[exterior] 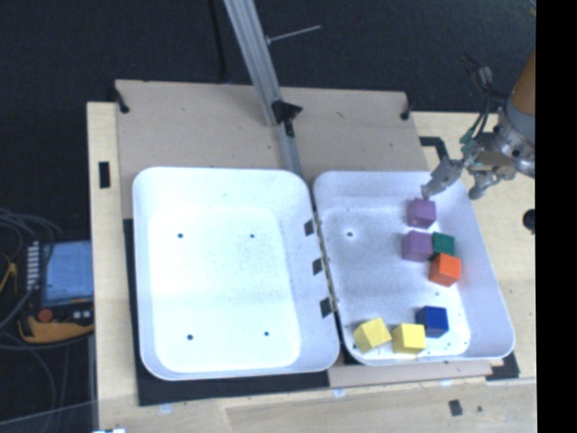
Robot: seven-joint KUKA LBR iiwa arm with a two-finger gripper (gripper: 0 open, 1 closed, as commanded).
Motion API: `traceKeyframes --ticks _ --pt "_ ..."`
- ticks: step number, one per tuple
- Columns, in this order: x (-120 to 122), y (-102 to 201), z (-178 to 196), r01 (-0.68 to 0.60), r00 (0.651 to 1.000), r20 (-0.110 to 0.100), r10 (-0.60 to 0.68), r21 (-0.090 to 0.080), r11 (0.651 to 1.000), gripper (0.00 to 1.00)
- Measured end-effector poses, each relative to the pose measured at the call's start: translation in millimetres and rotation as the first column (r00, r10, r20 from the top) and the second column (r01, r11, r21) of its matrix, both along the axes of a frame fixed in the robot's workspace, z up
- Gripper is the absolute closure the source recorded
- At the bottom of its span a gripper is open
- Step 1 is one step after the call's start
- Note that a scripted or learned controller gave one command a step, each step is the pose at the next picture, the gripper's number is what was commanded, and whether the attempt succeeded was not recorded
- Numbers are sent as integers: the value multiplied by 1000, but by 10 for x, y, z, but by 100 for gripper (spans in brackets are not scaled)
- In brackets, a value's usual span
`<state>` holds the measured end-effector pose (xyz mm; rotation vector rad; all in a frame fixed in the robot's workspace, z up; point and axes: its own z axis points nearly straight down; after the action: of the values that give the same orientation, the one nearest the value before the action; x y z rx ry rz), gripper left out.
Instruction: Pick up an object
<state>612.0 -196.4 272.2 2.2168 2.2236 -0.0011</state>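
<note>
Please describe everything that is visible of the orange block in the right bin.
The small orange cube-shaped block looks solid, with matte, plain faces; whether it is foam or plastic cannot be told. It sits flat on the floor of the shallow white right bin, near the far-right side. Its upper-left edge meets the small green block, and the lower purple block lies just to its left. Nothing holds it; the robot's hand hangs apart, above the bin's far edge.

Pale wooden bench [104, 242] on dark carpeted floor [108, 25]
</note>
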Motion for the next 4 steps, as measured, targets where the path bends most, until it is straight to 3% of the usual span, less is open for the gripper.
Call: traceKeyframes --ticks 1,3,4 --pt "0 0 0 -1 1000 -1 1 -1 1000 0" --pt "-77 -38 -1244 3 1000 -6 -3 1 1000 0" --pt "-16 -80 -1490 4 1000 20 -4 -9 1000 0"
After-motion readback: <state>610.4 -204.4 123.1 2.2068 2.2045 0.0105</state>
